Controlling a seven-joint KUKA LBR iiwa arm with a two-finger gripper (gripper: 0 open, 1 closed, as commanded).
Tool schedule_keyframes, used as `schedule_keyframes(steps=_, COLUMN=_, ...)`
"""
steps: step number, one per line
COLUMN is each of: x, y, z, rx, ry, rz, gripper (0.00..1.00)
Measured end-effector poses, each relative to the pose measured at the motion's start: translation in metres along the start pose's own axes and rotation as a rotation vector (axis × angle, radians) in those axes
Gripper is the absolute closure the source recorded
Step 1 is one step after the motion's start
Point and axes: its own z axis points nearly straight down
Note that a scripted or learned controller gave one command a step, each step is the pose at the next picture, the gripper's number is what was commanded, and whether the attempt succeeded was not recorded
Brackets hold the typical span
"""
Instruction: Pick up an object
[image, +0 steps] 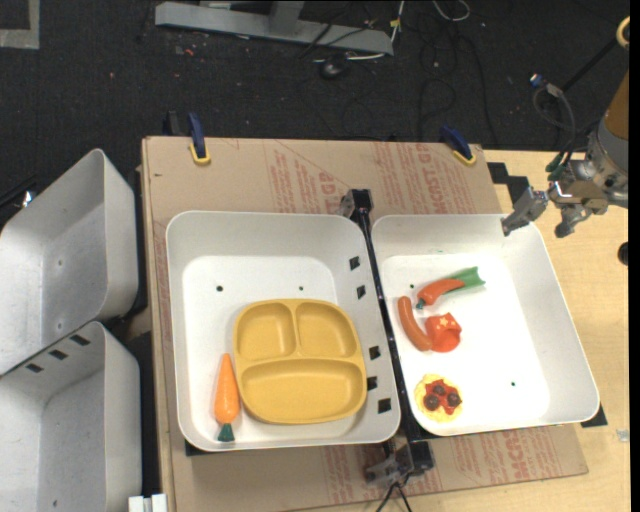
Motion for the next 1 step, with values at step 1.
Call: schedule_keyframes(steps=1, x=-0.0037, y=-0.0056, z=0.0452, rx=0.004, ry=0.001, rz=0.003, gripper=0.0)
